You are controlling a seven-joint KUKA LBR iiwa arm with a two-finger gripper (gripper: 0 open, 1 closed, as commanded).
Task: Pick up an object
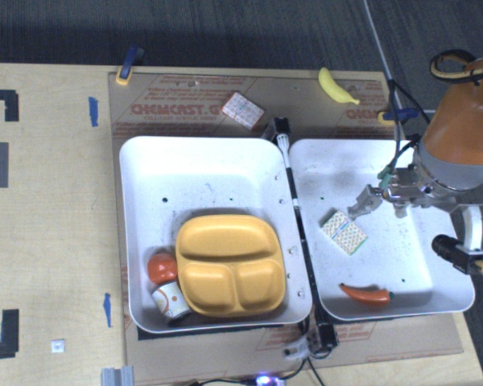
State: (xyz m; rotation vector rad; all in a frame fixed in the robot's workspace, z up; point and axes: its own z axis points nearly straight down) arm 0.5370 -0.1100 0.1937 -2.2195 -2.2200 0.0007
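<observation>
Approach step, by the look of it; gripper (362, 206) poised in the right bin (455, 300), fingers' spread impossible to tell; patterned packet (344, 232) just beside; next likely calls for dropping squarely over it.

Even overhead light, soft shadows, slightly grainy focus
</observation>
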